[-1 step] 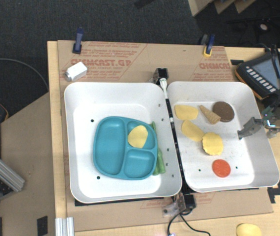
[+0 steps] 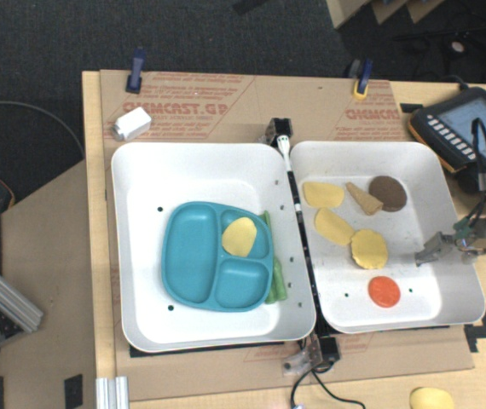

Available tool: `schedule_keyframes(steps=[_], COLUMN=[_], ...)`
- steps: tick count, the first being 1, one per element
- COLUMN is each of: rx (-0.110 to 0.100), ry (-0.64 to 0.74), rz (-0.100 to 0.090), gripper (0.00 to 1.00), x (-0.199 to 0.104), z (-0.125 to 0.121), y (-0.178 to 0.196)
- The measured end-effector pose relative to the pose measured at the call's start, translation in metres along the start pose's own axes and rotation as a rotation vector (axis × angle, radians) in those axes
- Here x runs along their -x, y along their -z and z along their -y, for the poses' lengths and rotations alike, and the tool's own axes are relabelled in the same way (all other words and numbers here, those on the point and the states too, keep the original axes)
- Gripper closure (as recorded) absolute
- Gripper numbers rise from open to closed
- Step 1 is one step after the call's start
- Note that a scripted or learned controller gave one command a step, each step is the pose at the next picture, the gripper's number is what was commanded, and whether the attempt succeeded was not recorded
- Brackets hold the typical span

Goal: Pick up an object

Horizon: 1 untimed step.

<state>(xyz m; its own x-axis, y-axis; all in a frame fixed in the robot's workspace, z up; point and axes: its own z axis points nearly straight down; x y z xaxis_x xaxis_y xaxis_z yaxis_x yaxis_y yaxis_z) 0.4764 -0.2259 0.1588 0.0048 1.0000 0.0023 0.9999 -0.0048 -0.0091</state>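
The right bin (image 2: 422,164) holds several small food-like pieces: two pale yellow slices (image 2: 322,194) (image 2: 334,226), a yellow round piece (image 2: 368,250), a tan wedge (image 2: 363,198), a brown disc (image 2: 388,192) and an orange disc (image 2: 385,291). In the left bin (image 2: 141,194) lies a teal divided plate (image 2: 200,262) with a yellow piece (image 2: 240,237) in its upper right compartment. A green item (image 2: 275,279) pokes out from under the plate's right edge. My gripper (image 2: 431,251) sits low at the right bin's right rim, right of the yellow round piece and apart from it. Nothing shows in its grasp.
A black handheld pendant (image 2: 460,130) with a cable lies at the bench's far right. A small white block (image 2: 132,123) rests on the cardboard at the back left. Two clamps (image 2: 135,71) (image 2: 362,77) hold the back edge. A yellow object (image 2: 431,397) lies at the bottom right.
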Motion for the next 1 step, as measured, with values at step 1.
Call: schedule_keyframes(steps=[1], rx=[0.015], ry=[0.005], rz=[0.006], gripper=[0.00], x=[-0.0017], z=[-0.0033], y=[0.0432])
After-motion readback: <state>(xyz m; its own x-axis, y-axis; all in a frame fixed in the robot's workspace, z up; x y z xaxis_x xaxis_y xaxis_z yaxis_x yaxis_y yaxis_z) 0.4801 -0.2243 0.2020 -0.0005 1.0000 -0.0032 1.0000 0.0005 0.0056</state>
